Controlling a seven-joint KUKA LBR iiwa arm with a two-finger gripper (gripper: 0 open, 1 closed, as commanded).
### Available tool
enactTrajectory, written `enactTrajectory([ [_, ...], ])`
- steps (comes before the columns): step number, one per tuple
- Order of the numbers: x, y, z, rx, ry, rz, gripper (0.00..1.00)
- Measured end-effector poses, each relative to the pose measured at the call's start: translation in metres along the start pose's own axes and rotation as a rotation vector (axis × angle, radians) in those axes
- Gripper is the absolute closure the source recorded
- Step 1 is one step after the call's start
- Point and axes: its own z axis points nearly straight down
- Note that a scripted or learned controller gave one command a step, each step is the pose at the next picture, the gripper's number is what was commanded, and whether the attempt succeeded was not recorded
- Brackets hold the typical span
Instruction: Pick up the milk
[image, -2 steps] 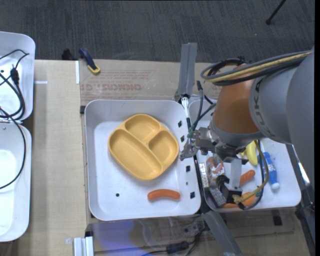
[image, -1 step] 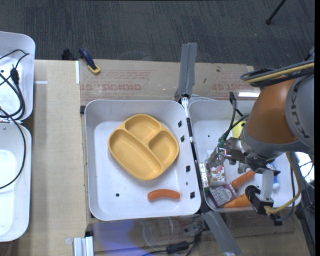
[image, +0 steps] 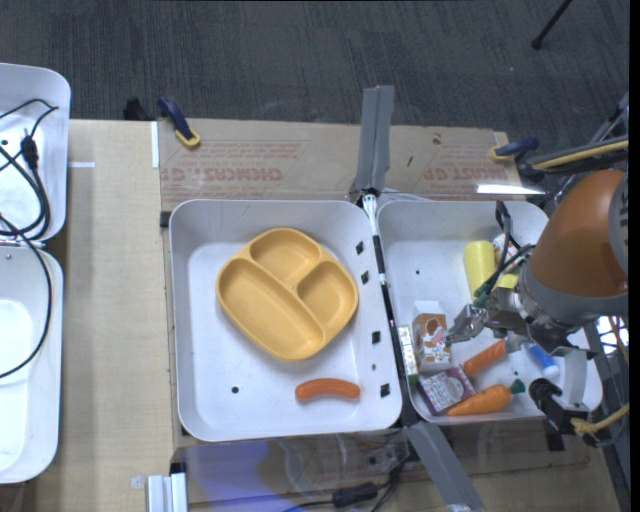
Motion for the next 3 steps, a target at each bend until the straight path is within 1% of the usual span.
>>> enactTrajectory([
  [1, -0.022, 0.029, 0.049, -0.016, 0.001, 0.022, 0.00],
  [2, 0.003, 0.105, 0.051, -0.033, 0.004, 0.211, 0.00],
  [3, 0.003, 0.108, 0.040, -0.037, 0.004, 0.208, 1.00],
])
